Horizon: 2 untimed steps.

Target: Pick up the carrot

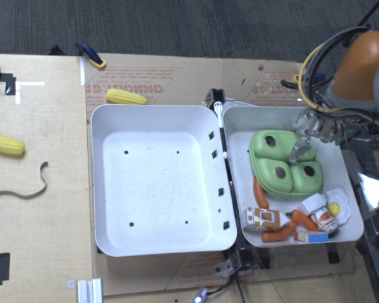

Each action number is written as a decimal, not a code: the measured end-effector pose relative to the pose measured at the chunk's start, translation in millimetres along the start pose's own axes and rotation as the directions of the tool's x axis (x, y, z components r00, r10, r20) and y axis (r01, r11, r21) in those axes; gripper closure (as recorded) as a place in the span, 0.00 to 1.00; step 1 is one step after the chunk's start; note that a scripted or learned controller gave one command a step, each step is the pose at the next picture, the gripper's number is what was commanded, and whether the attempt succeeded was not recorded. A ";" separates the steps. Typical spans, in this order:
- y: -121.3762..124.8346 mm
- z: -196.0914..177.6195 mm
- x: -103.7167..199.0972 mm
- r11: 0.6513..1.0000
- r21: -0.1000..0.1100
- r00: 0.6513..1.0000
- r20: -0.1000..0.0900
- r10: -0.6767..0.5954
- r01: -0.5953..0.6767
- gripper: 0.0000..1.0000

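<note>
The carrot (pixel 305 219), orange with a small green top, lies near the front of the right bin (pixel 347 169), between a small carton and a white packet. My gripper (pixel 300 149) hangs over the right side of a green moulded toy (pixel 279 164) in the middle of that bin. It is well behind the carrot and not touching it. Nothing shows in its grasp.
An orange-red sausage piece (pixel 260 194) lies left of the green toy and another (pixel 276 235) at the bin's front wall. A printed carton (pixel 263 218), a blue-edged box (pixel 311 237) and a yellow-topped packet (pixel 331 210) crowd the carrot. Two corn cobs (pixel 126 96) (pixel 5 144) lie outside the bins.
</note>
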<state>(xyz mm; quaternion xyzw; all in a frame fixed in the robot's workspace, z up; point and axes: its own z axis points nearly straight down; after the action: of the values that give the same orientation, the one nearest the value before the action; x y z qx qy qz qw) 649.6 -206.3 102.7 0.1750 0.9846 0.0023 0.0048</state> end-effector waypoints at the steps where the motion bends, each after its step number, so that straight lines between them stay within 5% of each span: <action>1: 34.9 2.8 31.5 0.883 0.025 0.883 -0.005 0.470 -0.469 0.00; 2: -17.5 1.2 51.5 0.991 -0.003 0.991 0.009 0.131 -0.131 0.00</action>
<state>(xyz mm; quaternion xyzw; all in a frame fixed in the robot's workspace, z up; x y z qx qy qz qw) 595.3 -205.0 101.0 0.2393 0.9709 0.0027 0.0094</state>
